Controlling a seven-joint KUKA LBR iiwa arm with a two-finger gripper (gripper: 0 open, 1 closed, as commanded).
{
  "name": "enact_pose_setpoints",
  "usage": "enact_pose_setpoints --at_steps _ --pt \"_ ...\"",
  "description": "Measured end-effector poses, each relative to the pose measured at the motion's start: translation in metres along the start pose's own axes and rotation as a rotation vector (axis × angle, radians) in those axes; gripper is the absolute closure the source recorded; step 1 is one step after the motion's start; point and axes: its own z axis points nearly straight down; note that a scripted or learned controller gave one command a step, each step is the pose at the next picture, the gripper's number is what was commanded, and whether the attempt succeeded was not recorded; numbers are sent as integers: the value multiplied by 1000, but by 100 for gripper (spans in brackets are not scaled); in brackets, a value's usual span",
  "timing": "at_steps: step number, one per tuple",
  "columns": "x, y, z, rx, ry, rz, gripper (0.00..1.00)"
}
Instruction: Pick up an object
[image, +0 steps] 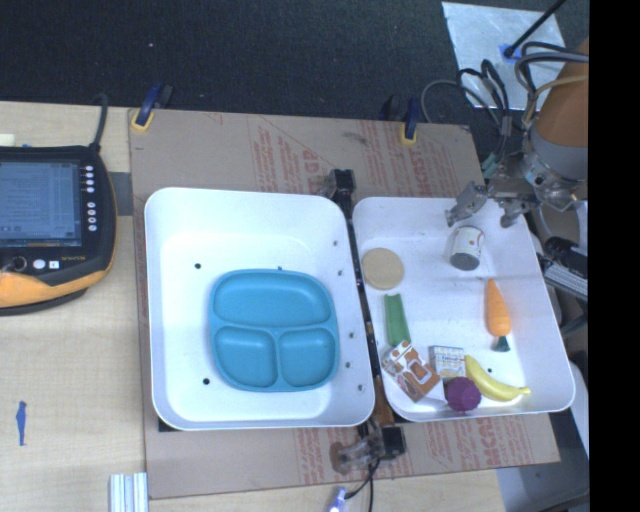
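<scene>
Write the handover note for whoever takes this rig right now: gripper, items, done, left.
Gripper: over the far end of the right white bin, above a small white cylindrical cup; grip unclear, nothing seen held.
Right bin also holds: round tan disc, green stick, orange carrot, yellow banana, purple round fruit, two small printed packets.
Left white bin: blue divided plastic tray.
Done: no pick visible.
Left: grasp and lift one object, likely the cup.

Control tablet (45, 225) left of the bench — blue clamps (148, 103) along its cardboard (270, 160)
</scene>
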Motion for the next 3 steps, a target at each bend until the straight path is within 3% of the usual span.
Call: enact_pose_setpoints --at_steps 1,2,3 --pt "17 -7 -44 -1 0 0 0" --pt "37 -47 -50 2 -1 2 0" --pt "-24 -14 2 3 -2 2 0"
